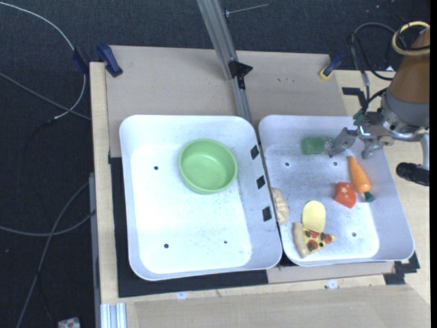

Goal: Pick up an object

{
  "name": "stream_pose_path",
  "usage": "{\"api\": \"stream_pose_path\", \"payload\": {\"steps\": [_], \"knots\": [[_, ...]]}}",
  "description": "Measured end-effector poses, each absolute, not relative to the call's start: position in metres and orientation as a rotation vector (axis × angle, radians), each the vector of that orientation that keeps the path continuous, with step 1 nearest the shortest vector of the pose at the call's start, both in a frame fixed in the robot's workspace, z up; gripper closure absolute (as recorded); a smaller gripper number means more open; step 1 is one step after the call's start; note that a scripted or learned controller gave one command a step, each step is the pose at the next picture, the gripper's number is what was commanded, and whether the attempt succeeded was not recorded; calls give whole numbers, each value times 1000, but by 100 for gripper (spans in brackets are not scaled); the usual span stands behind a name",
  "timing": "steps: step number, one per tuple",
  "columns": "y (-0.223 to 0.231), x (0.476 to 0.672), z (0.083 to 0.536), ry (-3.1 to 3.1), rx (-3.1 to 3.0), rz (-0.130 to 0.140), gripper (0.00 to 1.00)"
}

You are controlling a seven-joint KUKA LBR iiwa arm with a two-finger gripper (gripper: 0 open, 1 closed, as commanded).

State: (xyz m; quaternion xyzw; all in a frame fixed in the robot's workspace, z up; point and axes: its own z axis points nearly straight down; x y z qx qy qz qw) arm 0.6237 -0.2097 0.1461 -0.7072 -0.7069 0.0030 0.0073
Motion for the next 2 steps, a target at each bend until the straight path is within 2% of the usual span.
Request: {"api": "stream_pose_path", "payload": {"steps": [1,2], "knots": [[-209,623,94,-2213,-2214,5,0],[-208,625,110,-2217,-2217,-2,100]]}}
